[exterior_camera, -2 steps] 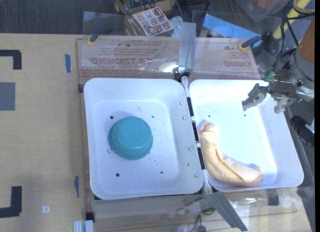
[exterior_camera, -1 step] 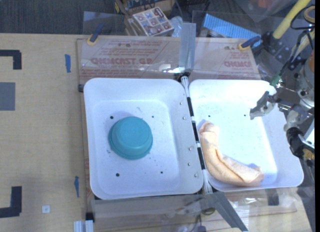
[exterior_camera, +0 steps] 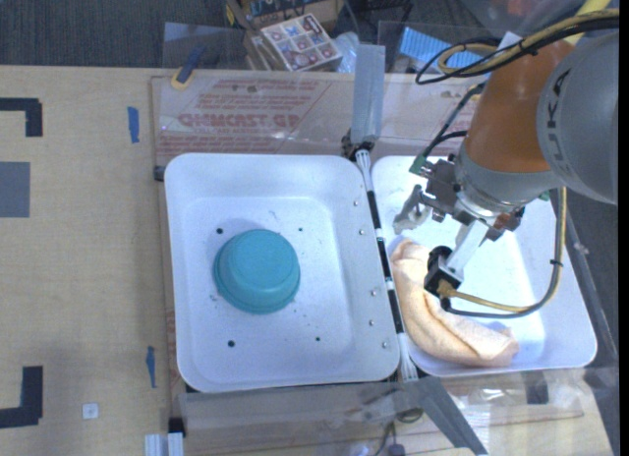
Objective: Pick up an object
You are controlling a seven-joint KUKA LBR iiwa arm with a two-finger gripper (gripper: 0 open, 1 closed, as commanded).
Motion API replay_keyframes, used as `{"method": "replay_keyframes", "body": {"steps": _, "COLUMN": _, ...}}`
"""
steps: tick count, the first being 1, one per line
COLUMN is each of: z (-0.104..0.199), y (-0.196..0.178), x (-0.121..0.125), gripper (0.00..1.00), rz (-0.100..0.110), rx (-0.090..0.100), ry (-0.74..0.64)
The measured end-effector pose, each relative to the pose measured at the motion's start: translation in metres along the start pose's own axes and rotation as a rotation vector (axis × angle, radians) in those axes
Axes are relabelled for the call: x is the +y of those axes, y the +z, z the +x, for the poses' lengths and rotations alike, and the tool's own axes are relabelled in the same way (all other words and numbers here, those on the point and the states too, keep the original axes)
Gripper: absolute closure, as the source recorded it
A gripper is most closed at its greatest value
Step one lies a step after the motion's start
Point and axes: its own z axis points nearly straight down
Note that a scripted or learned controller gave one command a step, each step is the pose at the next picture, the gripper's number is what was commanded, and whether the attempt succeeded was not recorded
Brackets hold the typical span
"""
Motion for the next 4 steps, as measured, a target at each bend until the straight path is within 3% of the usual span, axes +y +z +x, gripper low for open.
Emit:
{"method": "replay_keyframes", "body": {"steps": 1, "z": -0.068, "y": -0.032, "x": 0.082, "gripper": 0.00, "rz": -0.004, "rx": 0.000, "ry": -0.091}}
{"method": "replay_keyframes", "body": {"steps": 2, "z": -0.069, "y": -0.042, "x": 0.083, "gripper": 1.00, "rz": -0.007, "rx": 0.000, "ry": -0.089}}
{"method": "replay_keyframes", "body": {"steps": 3, "z": -0.071, "y": -0.070, "x": 0.110, "gripper": 1.00, "rz": -0.007, "rx": -0.001, "ry": -0.236}}
{"method": "replay_keyframes", "body": {"steps": 4, "z": -0.099, "y": -0.082, "x": 0.092, "gripper": 1.00, "rz": -0.002, "rx": 0.000, "ry": -0.242}}
